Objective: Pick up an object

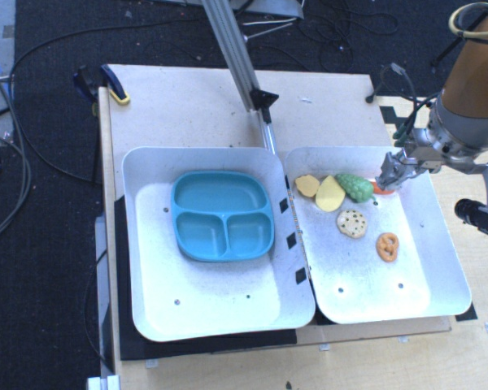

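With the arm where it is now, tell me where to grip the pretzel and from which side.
Grip the pretzel across its outer edges, coming straight down from above. It lies flat on the right bin's floor, apart from the cookie, so there seems room for fingers on both sides. The gripper is farther back.

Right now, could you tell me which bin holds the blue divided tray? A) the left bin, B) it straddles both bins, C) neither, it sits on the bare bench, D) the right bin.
A: the blue divided tray lies flat in the left bin, while the right bin holds small food items such as the pretzel and the spotted cookie.
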Controlling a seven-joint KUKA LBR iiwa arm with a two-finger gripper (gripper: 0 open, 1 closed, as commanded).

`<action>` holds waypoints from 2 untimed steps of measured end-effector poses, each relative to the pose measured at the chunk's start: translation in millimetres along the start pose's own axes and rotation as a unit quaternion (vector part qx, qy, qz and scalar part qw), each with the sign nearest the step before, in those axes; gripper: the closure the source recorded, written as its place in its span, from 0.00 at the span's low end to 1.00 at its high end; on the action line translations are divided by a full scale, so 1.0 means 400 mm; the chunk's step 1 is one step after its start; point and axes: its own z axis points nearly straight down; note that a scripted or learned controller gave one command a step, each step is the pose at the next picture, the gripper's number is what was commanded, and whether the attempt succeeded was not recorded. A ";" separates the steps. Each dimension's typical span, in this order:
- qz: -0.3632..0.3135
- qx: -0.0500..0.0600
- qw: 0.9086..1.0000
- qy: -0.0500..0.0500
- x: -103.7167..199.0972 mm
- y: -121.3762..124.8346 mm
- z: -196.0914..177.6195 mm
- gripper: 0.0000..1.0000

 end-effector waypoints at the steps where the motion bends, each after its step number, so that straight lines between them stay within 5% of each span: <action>1: 0.000 0.001 1.000 0.000 0.130 -0.031 0.019 1.00; 2: -0.001 0.001 1.000 0.000 0.265 -0.029 0.062 1.00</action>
